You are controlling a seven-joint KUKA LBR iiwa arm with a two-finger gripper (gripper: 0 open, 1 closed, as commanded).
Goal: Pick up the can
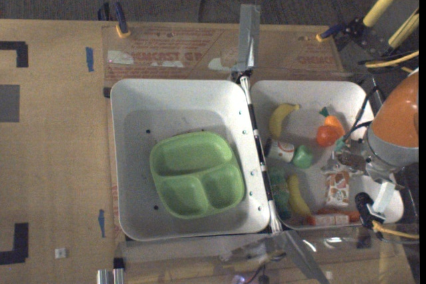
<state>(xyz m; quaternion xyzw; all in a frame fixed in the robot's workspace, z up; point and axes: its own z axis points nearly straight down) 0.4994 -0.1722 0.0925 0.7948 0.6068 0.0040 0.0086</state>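
1. Your arm [399, 123] comes in from the right and hangs over the right side of the right bin [306, 84]. Its orange band sits above that bin's right wall.
2. The wrist below the band points left and slightly toward the near side, so the gripper [351, 160] lies over the right half of the bin's floor.
3. The gripper is a dark, blurred cluster from this height. You cannot tell how far it is open, and nothing can be seen in its hold.
4. What looks like your can [283, 151], a small white cylinder with red on it, lies in the right bin close to the left wall, about midway between far and near. It is well apart from the gripper.
5. Just right of the can sits a green object [303, 156], between the can and the gripper.
6. A banana [283, 118] lies on the far side of the can. A second one [298, 195] lies on the near side, running toward the near wall.
7. An orange object [328, 133] rests just beyond the gripper, on its far side.
8. A white carton [337, 187] with red print lies just to the near side of the gripper, and a red item [329, 217] lies along the near wall.
9. The left bin [133, 103] holds a green divided plate [196, 173], well away from the arm.
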